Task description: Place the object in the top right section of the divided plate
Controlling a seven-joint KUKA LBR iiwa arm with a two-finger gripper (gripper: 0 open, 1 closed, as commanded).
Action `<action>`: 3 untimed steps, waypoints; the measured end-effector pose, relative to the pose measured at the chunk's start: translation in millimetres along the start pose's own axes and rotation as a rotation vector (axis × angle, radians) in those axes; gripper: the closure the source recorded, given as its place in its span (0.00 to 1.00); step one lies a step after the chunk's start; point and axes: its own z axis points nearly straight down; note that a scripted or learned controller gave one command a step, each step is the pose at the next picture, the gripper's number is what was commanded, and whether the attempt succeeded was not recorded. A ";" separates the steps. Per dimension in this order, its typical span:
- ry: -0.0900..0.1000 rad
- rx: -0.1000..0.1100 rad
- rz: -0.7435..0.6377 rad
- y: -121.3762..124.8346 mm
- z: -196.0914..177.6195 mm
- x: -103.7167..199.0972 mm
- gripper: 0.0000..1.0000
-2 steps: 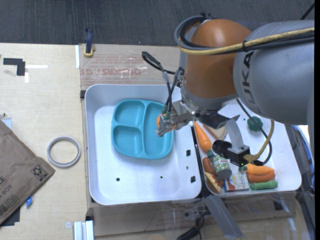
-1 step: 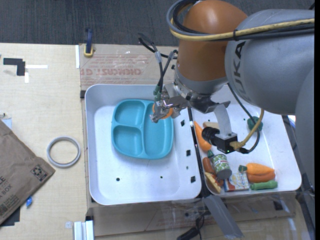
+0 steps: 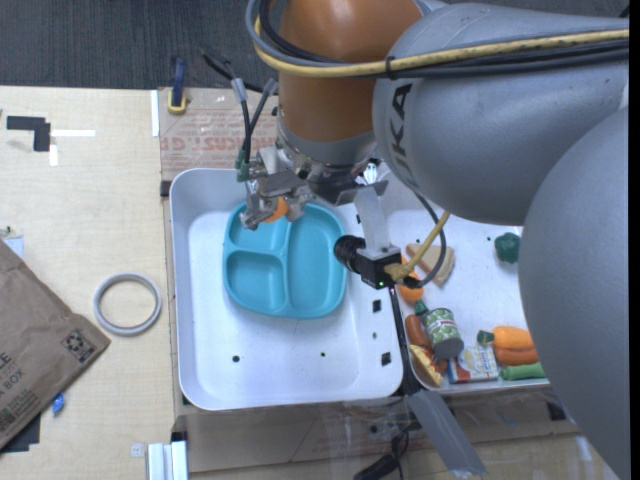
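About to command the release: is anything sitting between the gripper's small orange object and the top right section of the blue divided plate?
Nothing visible does. The gripper hangs at the upper edge of the blue divided plate, the small orange object between its fingers.

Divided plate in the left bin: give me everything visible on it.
The divided plate is turquoise, looks like smooth plastic, with rounded corners and raised ridges splitting it into compartments. It lies flat on the floor of the left white bin, toward the bin's far side. The gripper hangs over its far edge with a small orange object at its tip, hiding part of that end. The compartments nearer the camera look bare. No damage shows.
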 end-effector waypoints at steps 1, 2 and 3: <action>0.001 -0.001 -0.273 -89.6 10.0 -34.9 1.00; 0.001 -0.002 -0.588 -102.7 23.1 -89.3 1.00; 0.002 -0.002 -0.868 -101.2 45.7 -81.6 1.00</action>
